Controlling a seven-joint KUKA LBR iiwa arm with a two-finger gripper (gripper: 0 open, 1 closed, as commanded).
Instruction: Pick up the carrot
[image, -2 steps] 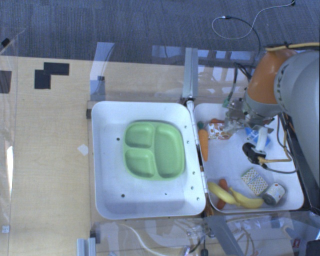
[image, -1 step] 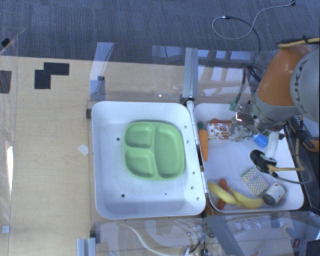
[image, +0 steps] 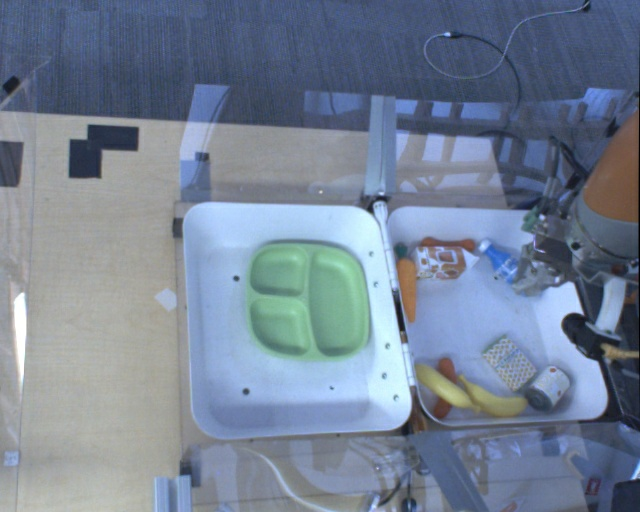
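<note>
An orange carrot (image: 407, 288) with a green top lies lengthwise along the left wall of the right bin (image: 570, 400). My gripper (image: 533, 270) hangs over the right side of that bin, well to the right of the carrot and close to a small blue object (image: 499, 259). Nothing shows between its fingers.
The left bin (image: 215, 390) holds a green divided plate (image: 306, 300). In the right bin lie an orange-and-white packet (image: 443, 258), two bananas (image: 468, 390), a patterned pouch (image: 508, 361), a small can (image: 548, 386) and a small orange piece (image: 446, 367).
</note>
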